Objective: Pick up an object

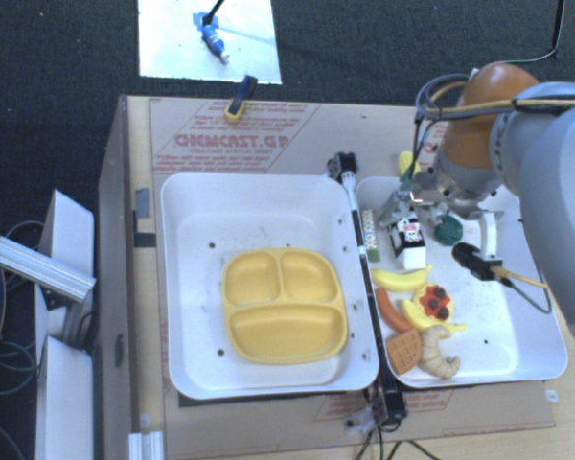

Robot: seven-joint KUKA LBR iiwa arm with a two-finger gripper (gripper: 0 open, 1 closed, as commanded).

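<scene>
My gripper (409, 204) hangs low over the back left part of the right bin (537, 348), under the grey wrist with the orange band. Just in front of it sits a small black and white carton (409, 241); I cannot tell whether they touch. A dark green round piece (448, 228) lies to the right of the carton. Nearer the front are a banana (401, 278), an orange sausage (393, 312), a yellow piece with a red top (433, 305), a waffle (403, 350) and a croissant (440, 358).
A yellow divided plate (284, 305) lies in the left bin (187, 257). A small yellow thing (406, 164) shows at the right bin's back rim. The divider between the bins (362, 247) runs close to the gripper's left.
</scene>
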